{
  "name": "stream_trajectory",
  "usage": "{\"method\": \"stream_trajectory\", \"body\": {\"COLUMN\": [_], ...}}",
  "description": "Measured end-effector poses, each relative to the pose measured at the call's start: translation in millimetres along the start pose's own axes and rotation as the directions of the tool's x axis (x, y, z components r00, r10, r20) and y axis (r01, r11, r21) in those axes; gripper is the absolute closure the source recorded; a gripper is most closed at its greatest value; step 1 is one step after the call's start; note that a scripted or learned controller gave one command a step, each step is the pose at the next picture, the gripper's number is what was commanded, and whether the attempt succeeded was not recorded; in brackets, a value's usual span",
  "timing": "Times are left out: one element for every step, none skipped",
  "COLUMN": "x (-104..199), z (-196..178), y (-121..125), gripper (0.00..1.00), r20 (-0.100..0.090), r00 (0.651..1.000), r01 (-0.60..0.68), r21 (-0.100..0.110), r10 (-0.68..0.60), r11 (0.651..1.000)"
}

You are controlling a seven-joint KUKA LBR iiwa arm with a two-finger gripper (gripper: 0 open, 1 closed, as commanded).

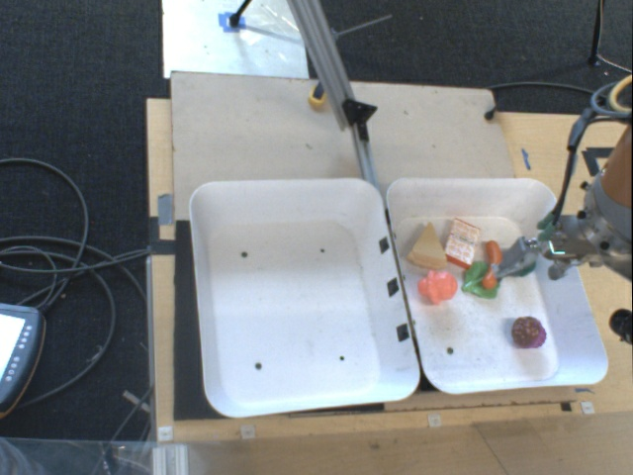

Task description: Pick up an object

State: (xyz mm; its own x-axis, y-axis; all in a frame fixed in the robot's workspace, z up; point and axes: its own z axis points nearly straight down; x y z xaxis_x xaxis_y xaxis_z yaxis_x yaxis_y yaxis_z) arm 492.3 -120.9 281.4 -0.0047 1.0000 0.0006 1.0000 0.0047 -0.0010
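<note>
Two white bins sit side by side on a bench. The gripper (516, 257) reaches into the right bin (569, 349), low over a green and orange toy (483, 279); its state cannot be told. Other toys cluster nearby, within reach.

**No legible text on the bench**

No word, number, brand or sign can be read anywhere on the bench. A small red and white packet (462, 242) lying in the right bin (574, 364) carries printing on its face, but the marks are too small and blurred to make out. The screen of a handheld device (14, 349) at the left edge glows blank white, with no characters distinguishable.
</note>
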Motion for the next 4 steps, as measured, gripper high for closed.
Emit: {"method": "stream_trajectory", "body": {"x": [0, 2, -7, -9], "z": [-2, 59, 117, 176], "y": [0, 6, 7, -1], "gripper": [0.0, 0.0, 0.0, 0.0], "r20": [0.001, -0.001, -0.001, -0.001], "r00": [1.0, 1.0, 1.0, 1.0], "r01": [-0.002, -0.004, -0.005, -0.006], "r21": [-0.004, 0.004, 0.004, 0.004], "r10": [0.002, 0.004, 0.005, 0.006], "r11": [1.0, 1.0, 1.0, 1.0]}}
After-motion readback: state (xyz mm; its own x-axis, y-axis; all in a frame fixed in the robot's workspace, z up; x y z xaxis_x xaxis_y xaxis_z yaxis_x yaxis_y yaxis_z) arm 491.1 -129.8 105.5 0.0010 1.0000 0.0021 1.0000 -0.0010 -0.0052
